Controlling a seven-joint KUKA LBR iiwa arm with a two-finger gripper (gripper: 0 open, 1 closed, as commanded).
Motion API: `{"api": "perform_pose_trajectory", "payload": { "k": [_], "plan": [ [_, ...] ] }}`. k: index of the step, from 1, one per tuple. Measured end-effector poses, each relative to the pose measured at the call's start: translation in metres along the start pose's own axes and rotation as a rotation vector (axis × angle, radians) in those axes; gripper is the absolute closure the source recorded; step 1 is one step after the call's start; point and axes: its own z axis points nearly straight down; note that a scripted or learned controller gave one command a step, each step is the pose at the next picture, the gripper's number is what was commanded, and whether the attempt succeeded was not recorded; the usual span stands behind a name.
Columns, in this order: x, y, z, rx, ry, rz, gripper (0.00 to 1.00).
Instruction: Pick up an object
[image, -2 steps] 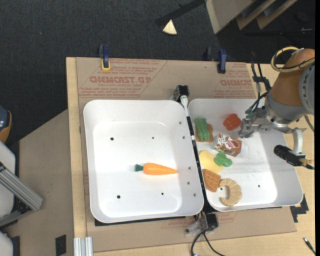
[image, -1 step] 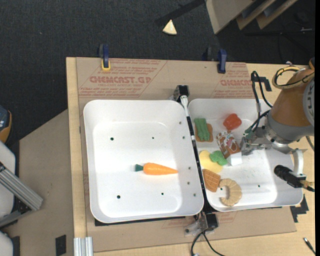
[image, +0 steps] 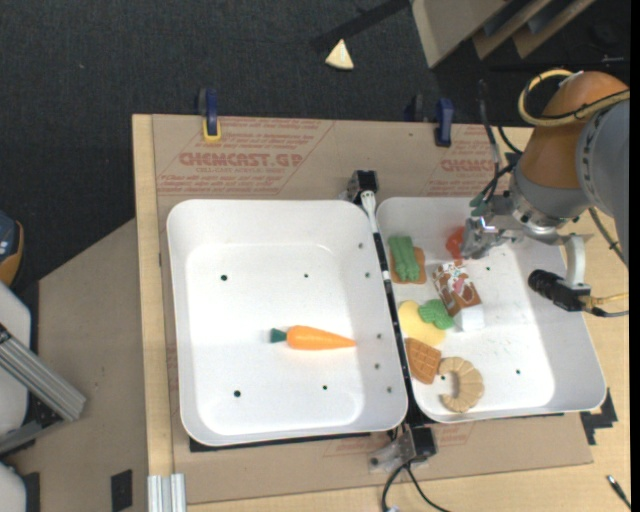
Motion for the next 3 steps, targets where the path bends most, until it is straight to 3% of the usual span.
{"api": "perform_pose_trajectory", "payload": {
  "k": [1, 2, 3],
  "plan": [
    [0.016, -0.053, 0.007, -0.012, -0.004, 0.008, 1.00],
    [0.025, -0.087, 0.015, -0.014, -0.008, 0.006, 1.00],
    [-0.020, -0.056, -0.064, -0.009, -0.007, 0.008, 1.00]
  ]
}}
